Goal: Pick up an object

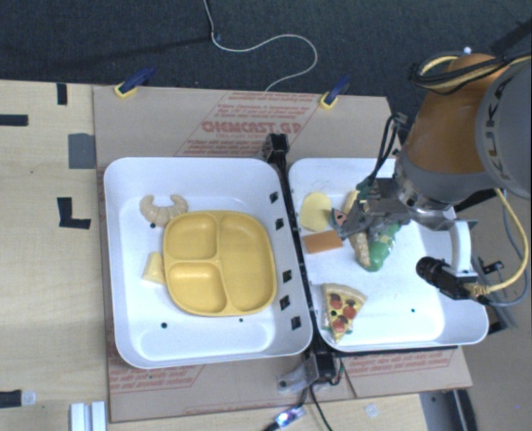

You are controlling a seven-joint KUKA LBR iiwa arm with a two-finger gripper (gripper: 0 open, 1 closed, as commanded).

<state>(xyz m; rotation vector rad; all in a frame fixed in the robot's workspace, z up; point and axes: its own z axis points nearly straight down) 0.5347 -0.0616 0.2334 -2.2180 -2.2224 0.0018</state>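
Note:
My gripper (pixel 363 224) hangs low over the middle of the right bin (pixel 446 326), under the grey arm with its orange band. Directly beneath it lies a green and tan toy (pixel 375 250), partly covered by the gripper. A small yellow-brown piece (pixel 349 203) shows at the gripper's upper left. To the left lie a pale yellow disc (pixel 315 210) and an orange block (pixel 321 242). A pizza slice (pixel 341 310) rests near the bin's front left corner.
The left bin (pixel 131 187) holds a yellow divided plate (pixel 219 262), a tan curved piece (pixel 162 208) behind it and a pale yellow wedge (pixel 153 268) at its left. A black divider with clips (pixel 289 241) separates the bins. A black part of the arm (pixel 446 277) sticks out over the right bin.

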